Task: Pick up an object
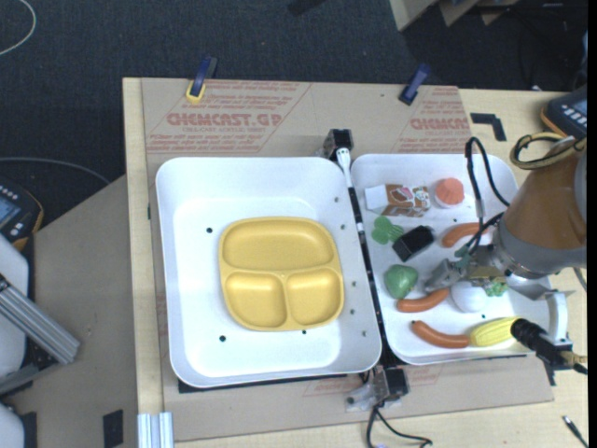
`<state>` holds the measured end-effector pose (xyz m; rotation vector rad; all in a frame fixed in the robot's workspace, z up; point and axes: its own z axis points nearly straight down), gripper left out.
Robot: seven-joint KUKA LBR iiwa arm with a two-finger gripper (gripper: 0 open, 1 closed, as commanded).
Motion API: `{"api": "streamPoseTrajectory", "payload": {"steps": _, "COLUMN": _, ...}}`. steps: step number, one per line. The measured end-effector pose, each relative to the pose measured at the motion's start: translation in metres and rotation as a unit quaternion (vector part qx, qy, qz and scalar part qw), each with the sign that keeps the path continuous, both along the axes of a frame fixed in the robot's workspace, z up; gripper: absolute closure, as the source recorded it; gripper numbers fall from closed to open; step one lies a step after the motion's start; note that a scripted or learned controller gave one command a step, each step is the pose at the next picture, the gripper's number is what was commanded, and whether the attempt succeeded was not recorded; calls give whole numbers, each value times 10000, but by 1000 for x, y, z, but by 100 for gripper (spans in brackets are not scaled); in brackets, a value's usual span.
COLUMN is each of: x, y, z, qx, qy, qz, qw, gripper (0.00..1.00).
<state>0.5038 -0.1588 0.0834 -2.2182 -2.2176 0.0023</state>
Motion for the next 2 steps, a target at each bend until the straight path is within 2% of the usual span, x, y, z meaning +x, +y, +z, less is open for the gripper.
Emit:
{"api": "streamPoseTrajectory", "payload": {"steps": 1, "x": 1, "y": 0, "z": 12, "qx": -11, "qy": -22, "qz": -5, "qw": 10000, "gripper": 100}}
{"api": "streamPoseTrajectory", "payload": {"steps": 2, "x": -1, "y": 9, "z": 65, "qx": -24, "qy": -49, "qz": 8, "qw": 10000, "gripper": 100}}
